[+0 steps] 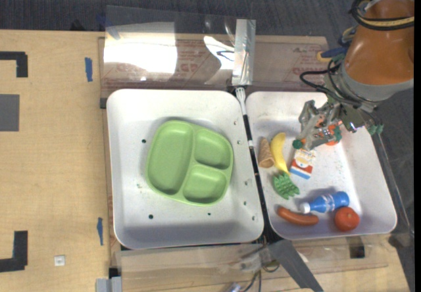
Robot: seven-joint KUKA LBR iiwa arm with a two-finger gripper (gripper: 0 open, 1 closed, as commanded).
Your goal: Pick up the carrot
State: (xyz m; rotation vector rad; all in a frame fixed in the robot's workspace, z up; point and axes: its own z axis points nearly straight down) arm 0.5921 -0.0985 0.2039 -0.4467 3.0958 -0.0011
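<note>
Nearest the front of the right bin (388, 218), well this side of the banana (280, 151), lie a red sausage (297, 216), a blue bottle (325, 203) and a tomato (346, 218). A small carton (302, 164) sits just beside the banana. Beyond the banana, on my arm's side, is the orange piece I take for the carrot (331, 135), right against my gripper (314, 127). Whether my gripper is wide or narrow I cannot tell. I should centre over the carrot, clear of the carton, before closing.
</note>
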